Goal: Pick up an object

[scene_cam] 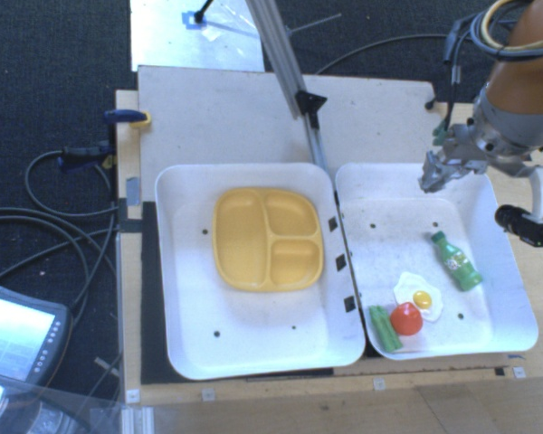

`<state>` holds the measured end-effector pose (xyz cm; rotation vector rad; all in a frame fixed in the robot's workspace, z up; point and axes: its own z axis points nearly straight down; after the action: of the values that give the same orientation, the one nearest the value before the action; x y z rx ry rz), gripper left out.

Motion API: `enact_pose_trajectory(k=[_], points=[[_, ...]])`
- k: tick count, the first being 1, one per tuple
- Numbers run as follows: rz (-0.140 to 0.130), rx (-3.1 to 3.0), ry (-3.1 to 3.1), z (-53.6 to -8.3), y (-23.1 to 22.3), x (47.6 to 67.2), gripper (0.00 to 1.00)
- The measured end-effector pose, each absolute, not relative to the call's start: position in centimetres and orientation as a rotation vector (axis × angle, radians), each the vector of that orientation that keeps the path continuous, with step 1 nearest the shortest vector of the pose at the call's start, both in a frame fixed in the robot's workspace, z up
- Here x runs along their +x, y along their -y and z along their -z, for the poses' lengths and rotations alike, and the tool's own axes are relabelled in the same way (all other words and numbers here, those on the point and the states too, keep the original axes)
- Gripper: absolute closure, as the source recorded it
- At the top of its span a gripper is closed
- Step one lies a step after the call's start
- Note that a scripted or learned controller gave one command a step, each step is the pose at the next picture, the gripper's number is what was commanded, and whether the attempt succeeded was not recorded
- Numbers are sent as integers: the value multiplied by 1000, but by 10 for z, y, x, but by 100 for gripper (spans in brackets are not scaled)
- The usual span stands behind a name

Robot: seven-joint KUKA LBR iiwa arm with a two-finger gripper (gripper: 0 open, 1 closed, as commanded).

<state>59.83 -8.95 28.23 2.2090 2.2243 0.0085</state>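
Objects for picking all lie in your right bin: a green bottle sits toward the bin's right side, lying flat and slanted; nearer the front a toy fried egg rests just below and left of it; a red tomato touches the egg's lower edge; a green vegetable piece lies against the tomato's left, close to the bin's front-left corner; none of them is lifted, and nothing shows between the gripper's tips, so you should count the pick as not yet made. Your gripper hangs over the back of the right bin, near its rear rim, well apart from all four items; whether it is spread or closed you cannot tell from this slanted view, since the tip reads as one grey mass; the arm reaches in from the right with its orange band above the wrist. Your left bin holds a yellow divided tray, which lies flat near the middle and is also untouched. By my reading the task is at its start or in the approach: no target is plainly chosen; the bottle is the nearest item to the gripper and stands alone, so it looks the easier choice, while the egg, tomato and vegetable crowd together; what remains is the whole of it: travel over an item, descent, closing, and the lift.
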Motion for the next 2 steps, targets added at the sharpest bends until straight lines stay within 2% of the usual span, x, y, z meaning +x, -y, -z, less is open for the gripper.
enact_pose_trajectory(k=[2], points=[[-2,2211,-2235,-260,-8,559,100]])
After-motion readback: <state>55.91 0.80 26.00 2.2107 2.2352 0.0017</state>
